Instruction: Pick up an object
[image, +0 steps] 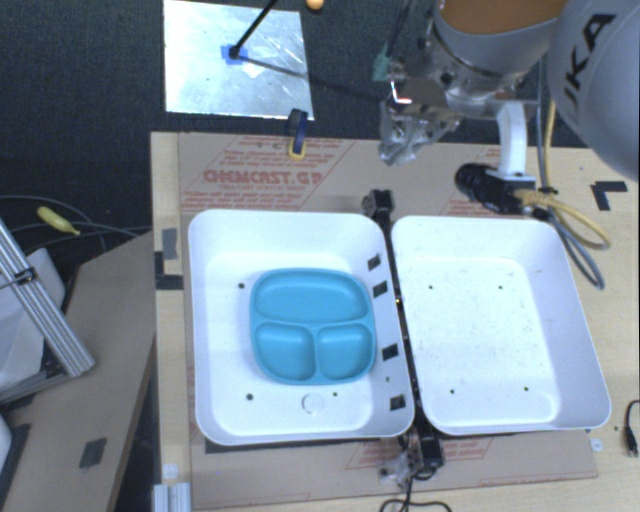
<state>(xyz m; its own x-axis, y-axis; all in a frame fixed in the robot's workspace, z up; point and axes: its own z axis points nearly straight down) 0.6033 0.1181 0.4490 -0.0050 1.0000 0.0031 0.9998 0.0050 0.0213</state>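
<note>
A light blue divided plate with three compartments lies flat in the left white bin, a little below its middle. My gripper hangs high above the bench, beyond the far edge of both bins and over the cardboard near the seam between them. It is well apart from the plate, and I see nothing between its fingers.
The right white bin sits beside the left one, joined by black clips along the seam. A shiny metal sheet lies at the back left. A small blue and yellow item rests on the cardboard behind the left bin.
</note>
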